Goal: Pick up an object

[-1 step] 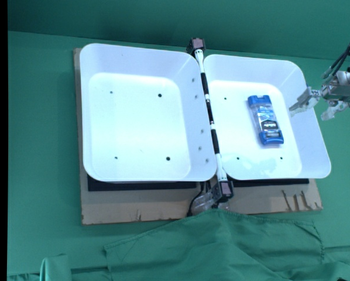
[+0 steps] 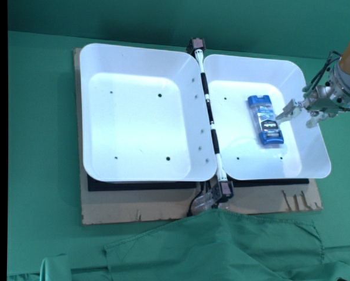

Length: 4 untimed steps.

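The tool [image 2: 299, 113] hovers at the right bin's [image 2: 315, 167] right edge, fingers spread and holding nothing, while the blue deodorant stick [image 2: 265, 120] lies flat just to its left, long axis running far to near.

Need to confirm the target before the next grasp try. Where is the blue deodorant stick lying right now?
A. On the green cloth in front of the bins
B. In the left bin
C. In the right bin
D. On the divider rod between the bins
C: the blue deodorant stick lies flat on the floor of the right bin, with the gripper just beside it on the side the arm reaches from.
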Available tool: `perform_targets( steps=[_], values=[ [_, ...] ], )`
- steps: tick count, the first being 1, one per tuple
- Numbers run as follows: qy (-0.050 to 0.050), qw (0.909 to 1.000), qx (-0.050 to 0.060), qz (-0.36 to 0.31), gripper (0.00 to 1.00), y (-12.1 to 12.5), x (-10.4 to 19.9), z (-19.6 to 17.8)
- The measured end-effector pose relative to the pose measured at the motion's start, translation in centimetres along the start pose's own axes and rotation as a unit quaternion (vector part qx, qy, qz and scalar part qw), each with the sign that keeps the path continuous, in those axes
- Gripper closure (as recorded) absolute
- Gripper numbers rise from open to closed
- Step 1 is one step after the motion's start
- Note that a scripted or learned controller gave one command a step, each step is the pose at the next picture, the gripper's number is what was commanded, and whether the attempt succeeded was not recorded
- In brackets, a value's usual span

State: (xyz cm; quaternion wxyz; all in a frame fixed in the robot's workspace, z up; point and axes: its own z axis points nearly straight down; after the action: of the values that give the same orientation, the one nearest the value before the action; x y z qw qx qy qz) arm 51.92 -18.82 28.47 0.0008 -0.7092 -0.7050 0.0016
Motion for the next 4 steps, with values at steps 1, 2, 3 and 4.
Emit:
perform_targets(
  steps=[1,2,3,4],
  values=[
    [0.001,1.0000,0.001,-0.001,0.00,1.8,0.2,9.4],
    [-0.001,0.9999,-0.010,-0.003,0.00,2.0,3.3,-1.0],
    [-0.002,1.0000,-0.004,0.000,0.00,5.6,-0.1,3.6],
    [-0.003,0.9999,-0.013,-0.002,0.00,9.2,4.7,8.2]
  ],
)
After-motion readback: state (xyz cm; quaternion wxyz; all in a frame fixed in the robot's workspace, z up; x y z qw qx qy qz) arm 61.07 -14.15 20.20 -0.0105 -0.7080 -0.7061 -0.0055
